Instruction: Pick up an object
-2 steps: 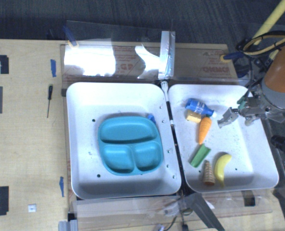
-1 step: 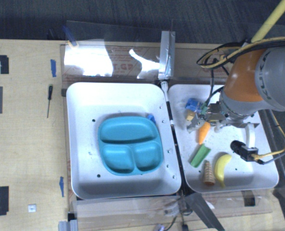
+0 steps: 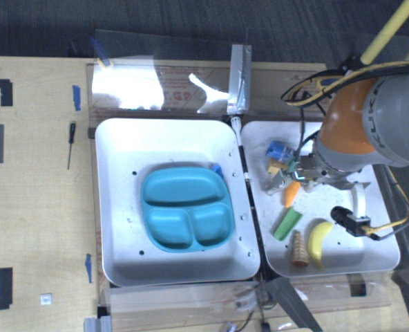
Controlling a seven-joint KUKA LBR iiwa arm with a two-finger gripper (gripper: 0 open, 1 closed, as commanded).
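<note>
In the right bin point(image 3: 377, 254) my gripper point(image 3: 287, 176) hangs low over the upper left part, with the grey arm and its orange band point(image 3: 346, 123) reaching in from the right. A small orange carrot point(image 3: 290, 195) lies just below the gripper, touching or nearly touching it. A blue and yellow object point(image 3: 279, 151) sits just behind the gripper. Nearer the front lie a green block point(image 3: 286, 224), a yellow banana point(image 3: 318, 241) and a brown ridged piece point(image 3: 299, 248). The gripper hides whatever is directly beneath it.
The left bin point(image 3: 115, 185) holds a blue divided plate point(image 3: 186, 207) with a small blue thing point(image 3: 217, 171) at its far right corner. A divider wall point(image 3: 246, 185) separates the two bins. A clear plastic sheet point(image 3: 156, 88) stands behind them.
</note>
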